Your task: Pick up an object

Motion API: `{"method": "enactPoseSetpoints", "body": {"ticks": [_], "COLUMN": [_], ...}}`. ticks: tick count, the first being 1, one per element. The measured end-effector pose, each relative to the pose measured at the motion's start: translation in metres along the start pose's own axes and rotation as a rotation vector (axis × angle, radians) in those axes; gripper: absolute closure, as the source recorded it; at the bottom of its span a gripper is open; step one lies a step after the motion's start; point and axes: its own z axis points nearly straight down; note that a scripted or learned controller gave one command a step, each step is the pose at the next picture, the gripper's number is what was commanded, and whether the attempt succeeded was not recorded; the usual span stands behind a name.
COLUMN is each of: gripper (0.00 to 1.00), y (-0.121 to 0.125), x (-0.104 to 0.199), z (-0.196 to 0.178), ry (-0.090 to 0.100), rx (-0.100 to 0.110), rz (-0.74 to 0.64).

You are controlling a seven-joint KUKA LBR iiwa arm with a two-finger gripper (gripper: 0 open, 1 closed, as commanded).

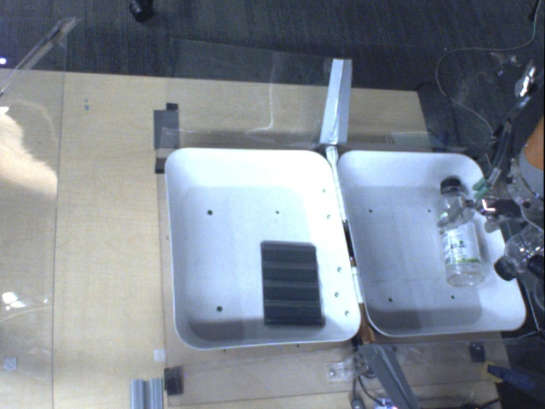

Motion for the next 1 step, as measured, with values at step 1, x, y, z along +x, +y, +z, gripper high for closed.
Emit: {"method": "enactPoseSetpoints", "body": {"ticks": [1], "gripper": [0.00], "y": [-0.0017], "x": [-0.0209], "z": [0.0982], "ry": [0.001], "rx": [0.001], "rz": [-0.035]}}
